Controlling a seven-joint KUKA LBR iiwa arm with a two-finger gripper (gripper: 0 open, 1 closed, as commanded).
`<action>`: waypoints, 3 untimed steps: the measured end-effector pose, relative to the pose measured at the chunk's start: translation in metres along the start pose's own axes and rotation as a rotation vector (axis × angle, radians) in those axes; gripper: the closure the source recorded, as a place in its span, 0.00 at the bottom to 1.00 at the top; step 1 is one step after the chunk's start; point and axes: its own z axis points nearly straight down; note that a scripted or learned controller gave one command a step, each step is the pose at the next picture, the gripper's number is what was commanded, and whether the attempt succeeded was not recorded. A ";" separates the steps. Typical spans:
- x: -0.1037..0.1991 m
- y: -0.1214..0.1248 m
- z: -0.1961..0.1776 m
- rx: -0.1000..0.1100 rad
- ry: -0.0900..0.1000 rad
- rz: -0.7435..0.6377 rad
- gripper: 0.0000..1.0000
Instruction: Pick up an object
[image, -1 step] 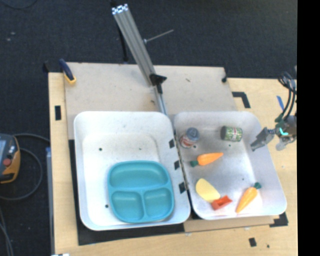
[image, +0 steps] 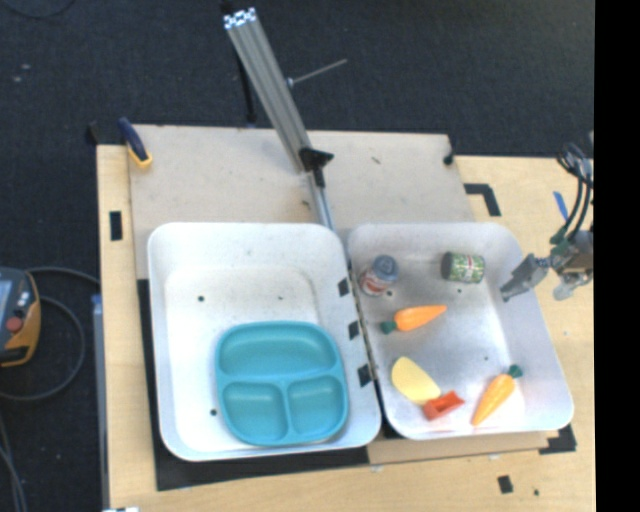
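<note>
Wooden bench w/ two white bins. Left bin: teal divided plate. Right bin: bottle, can, carrot, yellow piece, red piece, 2nd carrot. Gripper at right rim, fingers spread, nothing between.

both bins are white: the left bin is lightly speckled with dark flecks, the right bin greyer and scuffed across its floor. a teal divided plate sits in the left one. in the right bin there's a green can with pale markings, a small bottle with a grey-blue cap and a red-and-white label, two orange carrots with green tops, a yellow piece and a red piece. the bench top is pale tan wood with black tape marks, and the floor is dark.
</note>
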 end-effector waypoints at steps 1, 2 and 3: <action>-0.006 0.003 0.044 0.004 0.000 0.001 0.00; -0.005 0.007 0.087 0.004 0.000 0.002 0.00; -0.007 0.009 0.129 0.004 0.000 0.002 0.00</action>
